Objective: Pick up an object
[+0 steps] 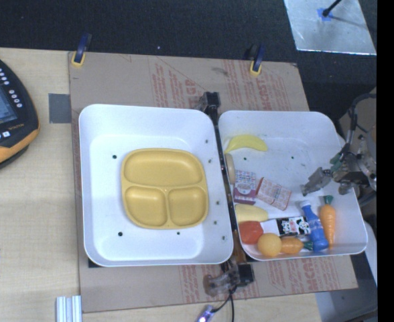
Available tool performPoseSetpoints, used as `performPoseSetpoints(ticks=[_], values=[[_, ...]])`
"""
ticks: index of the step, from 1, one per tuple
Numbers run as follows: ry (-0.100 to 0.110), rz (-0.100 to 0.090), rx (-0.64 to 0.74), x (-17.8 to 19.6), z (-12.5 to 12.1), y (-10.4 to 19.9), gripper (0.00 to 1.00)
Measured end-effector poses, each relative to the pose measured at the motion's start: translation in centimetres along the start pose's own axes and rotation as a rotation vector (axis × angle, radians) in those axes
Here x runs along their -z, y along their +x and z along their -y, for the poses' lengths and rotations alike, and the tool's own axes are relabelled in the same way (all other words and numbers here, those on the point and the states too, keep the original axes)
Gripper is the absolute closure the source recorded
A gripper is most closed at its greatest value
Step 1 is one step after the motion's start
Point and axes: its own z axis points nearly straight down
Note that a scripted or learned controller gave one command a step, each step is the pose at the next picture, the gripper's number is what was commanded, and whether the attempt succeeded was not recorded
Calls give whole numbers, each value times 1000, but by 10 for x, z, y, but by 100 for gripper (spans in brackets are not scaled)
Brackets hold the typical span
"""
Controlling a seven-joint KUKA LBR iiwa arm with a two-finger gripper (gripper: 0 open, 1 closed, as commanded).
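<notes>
Right bin point(284, 123): gripper point(325, 178), seemingly open, above carrot point(327, 223).

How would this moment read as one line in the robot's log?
claw: over right bin, holding nothing | carrot: in bin | tray: left bin

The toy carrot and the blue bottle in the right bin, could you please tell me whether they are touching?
Touching: the camera view shows the carrot lying right against the blue bottle with no white bin floor between them.
</notes>
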Motion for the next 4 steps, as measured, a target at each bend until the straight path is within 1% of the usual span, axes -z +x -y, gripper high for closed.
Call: performPoseSetpoints(ticks=[1,2,3,4], values=[[1,0,1,-87,15,29,0],[-8,2,1,-113,-70,13,0],[-3,0,1,-15,-138,95,0],[2,1,0,-117,-143,84,0]])
